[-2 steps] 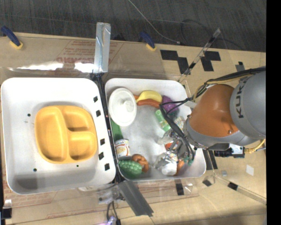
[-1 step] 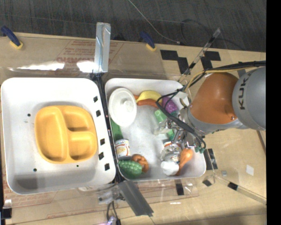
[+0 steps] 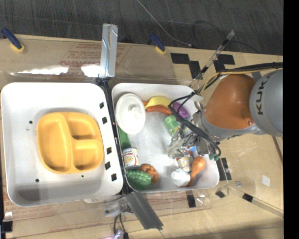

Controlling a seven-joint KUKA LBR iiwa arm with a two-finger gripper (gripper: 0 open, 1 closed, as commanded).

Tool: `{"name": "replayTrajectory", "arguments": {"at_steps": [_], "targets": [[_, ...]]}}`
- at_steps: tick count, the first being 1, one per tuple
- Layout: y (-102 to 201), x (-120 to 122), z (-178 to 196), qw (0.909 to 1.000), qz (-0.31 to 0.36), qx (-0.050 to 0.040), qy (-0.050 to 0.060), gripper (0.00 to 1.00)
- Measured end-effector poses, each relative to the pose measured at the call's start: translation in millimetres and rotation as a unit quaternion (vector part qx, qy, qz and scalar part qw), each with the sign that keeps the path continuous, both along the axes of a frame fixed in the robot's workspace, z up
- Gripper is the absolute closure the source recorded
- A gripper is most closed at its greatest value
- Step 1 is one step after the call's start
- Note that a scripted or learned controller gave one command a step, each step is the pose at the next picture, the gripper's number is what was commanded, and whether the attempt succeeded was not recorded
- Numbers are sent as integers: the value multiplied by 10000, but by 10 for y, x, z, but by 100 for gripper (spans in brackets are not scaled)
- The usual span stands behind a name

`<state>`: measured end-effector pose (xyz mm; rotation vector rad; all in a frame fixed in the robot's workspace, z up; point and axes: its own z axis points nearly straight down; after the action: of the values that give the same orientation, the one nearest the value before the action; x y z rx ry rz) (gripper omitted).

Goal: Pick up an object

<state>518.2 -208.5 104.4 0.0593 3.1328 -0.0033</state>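
Metal gripper [image 3: 182, 146] hangs over glossy plastic toys in the right bin [image 3: 154, 180]; jaws' state: cannot tell.

At the right of the frame you see the arm [image 3: 269, 103]: a smooth grey shell bearing black "KU" lettering at the edge, joined to a glossy, rounded orange band [image 3: 229, 103]. Black cables [image 3: 189, 126] loop off the wrist, and more run along the arm's top. Below the band, at centre right, your gripper [image 3: 185, 146] is a tangle of bare metal parts.
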Motion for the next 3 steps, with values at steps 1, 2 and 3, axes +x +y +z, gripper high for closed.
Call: {"name": "replayTrajectory", "arguments": {"at_steps": [1,2,3], "targets": [[187,613,-116,8632,5049,-13,25,100],[-26,1395,1110,8904,4552,-56,-11,100],[-19,1390,942,9024,4308,-4,40,100]]}}
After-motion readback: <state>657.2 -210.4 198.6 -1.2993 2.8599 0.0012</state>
